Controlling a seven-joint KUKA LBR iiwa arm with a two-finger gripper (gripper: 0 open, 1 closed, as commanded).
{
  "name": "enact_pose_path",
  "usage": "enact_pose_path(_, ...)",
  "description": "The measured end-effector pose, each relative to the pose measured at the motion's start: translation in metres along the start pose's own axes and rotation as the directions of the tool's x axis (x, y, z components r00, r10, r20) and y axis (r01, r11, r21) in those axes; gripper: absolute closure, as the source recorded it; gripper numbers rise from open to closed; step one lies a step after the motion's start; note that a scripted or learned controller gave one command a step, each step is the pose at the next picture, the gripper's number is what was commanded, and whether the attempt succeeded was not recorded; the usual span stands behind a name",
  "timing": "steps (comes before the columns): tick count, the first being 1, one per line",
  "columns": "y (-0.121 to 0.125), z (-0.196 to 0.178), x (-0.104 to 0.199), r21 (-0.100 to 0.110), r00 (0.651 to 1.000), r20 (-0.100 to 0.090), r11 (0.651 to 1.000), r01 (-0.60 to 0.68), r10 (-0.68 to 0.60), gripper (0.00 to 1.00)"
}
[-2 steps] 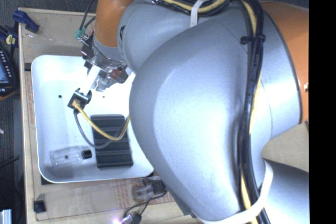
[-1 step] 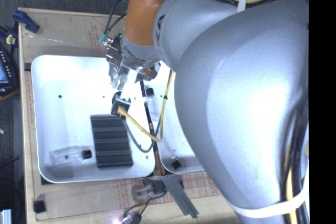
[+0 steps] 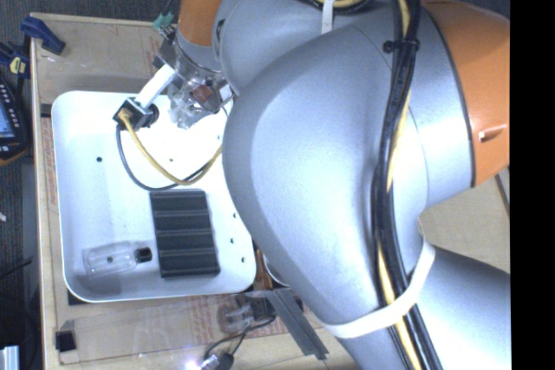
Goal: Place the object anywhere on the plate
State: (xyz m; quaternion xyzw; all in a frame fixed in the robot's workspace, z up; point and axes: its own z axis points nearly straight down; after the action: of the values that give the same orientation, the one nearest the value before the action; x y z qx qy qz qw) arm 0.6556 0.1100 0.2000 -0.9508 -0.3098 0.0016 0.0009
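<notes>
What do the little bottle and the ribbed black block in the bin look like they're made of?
Bottle: likely clear plastic or glass, see-through with a dark cap. Ribbed black block: matte, probably rubber or plastic, with no shine on its ridges.

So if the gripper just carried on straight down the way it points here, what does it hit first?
Probably the bare floor of the shallow white bin. The gripper hangs over the bin's upper part, well apart from the ribbed black rectangular block and the small clear bottle with a dark cap. Depth is hard to judge.
</notes>
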Motion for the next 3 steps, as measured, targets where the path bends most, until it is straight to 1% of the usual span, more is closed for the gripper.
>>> enact_pose_path(1,0.052,-0.058,-0.086,0.002,0.871,0.001,0.871,0.492,-0.492,1.0)
enact_pose_path(2,-0.038,0.011,-0.095,0.004,0.751,0.003,0.751,0.66,-0.66,1.0)
enact_pose_path(3,-0.062,0.01,-0.17,0.002,0.833,0.002,0.833,0.553,-0.553,1.0)
